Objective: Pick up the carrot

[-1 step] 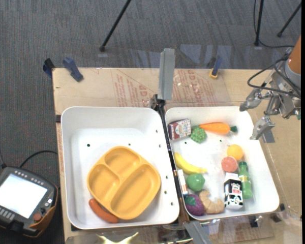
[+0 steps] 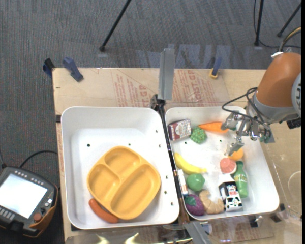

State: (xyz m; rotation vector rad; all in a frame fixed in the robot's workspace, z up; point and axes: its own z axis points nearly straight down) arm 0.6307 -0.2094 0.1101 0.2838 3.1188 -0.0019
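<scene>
The claw (image 2: 237, 142) hung over the right bin (image 2: 272, 187), toward its upper right part, at the end of the grey arm with its glossy orange band (image 2: 278, 80). Its metal fingers stood apart, nothing between them; one tip pointed down at about 6 o'clock, close above a small orange piece (image 2: 237, 155).

The carrot (image 2: 212, 127) lay in the same bin at about 10 o'clock from the claw, near it but apart. It was a smooth, tapered orange cone lying nearly level, its thick end toward the claw and its point toward a knobbly green broccoli (image 2: 197, 135), which sat just beside that point. At 9 o'clock from the broccoli was a dark red carton (image 2: 179, 129) with a printed label.

At 6 o'clock from the claw sat a round pink piece (image 2: 227, 165), touching a green bottle (image 2: 240, 179) at its 4 o'clock. A curved yellow banana (image 2: 188, 164) lay at 8 o'clock from the claw, with a rounded green pepper (image 2: 195, 181) below it. Along the bin's near edge were a purple item (image 2: 194, 204), a lumpy tan piece (image 2: 210, 202) and a small black-and-white carton (image 2: 230, 195).

The left bin (image 2: 76, 136), smooth white plastic with rounded corners, held a yellow divided plate (image 2: 124, 181) and a reddish sausage (image 2: 102, 211) at the plate's 7 o'clock, partly tucked under its rim.
</scene>
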